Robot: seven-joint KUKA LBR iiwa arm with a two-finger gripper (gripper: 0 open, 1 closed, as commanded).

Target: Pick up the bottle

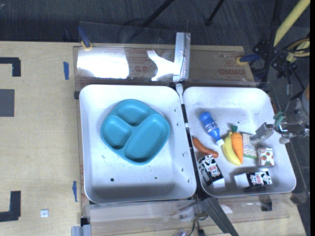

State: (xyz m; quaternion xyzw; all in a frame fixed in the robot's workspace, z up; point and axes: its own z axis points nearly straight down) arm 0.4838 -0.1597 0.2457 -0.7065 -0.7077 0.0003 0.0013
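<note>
bright, even overhead light, slightly cool in tone. strong glare whitens the clear panel (125,63) behind the bins. soft shadows pool inside the left bin (93,181) near its front wall. detail is slightly soft, grainy throughout.

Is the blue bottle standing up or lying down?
Lying down. The bottle rests on its side on the right bin's floor, white cap end toward the carrot.

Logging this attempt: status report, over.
Gripper at right bin's right edge, nothing between fingers. Bottle lying free. Hotdog and banana close beside it.
</note>
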